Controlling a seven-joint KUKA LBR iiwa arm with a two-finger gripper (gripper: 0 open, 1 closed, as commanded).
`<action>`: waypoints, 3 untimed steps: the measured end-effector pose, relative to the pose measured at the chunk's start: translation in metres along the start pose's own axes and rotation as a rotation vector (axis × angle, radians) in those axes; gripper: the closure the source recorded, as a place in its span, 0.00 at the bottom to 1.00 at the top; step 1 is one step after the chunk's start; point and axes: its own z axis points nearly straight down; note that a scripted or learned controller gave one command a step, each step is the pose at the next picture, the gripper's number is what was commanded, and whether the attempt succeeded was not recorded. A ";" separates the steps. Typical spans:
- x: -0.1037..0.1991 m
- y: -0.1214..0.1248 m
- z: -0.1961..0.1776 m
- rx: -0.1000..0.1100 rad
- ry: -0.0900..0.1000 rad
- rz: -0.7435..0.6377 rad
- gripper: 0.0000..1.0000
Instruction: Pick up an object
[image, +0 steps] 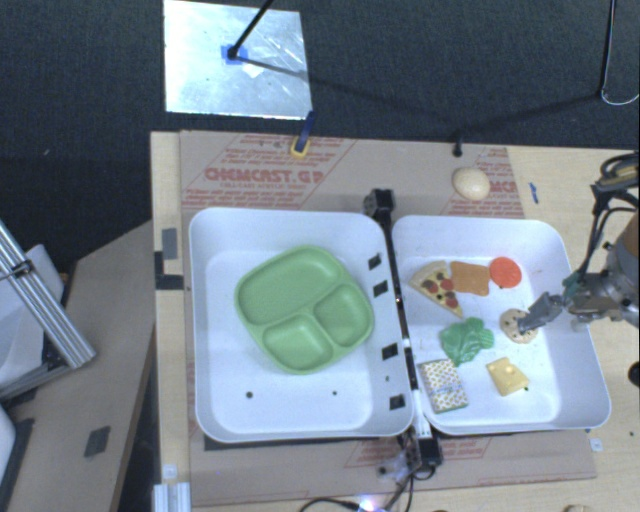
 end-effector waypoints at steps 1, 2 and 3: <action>0.001 0.003 -0.007 -0.013 -0.003 -0.004 0.00; 0.008 0.006 0.038 -0.009 -0.001 -0.003 0.00; 0.006 0.016 0.095 -0.009 -0.002 -0.002 0.00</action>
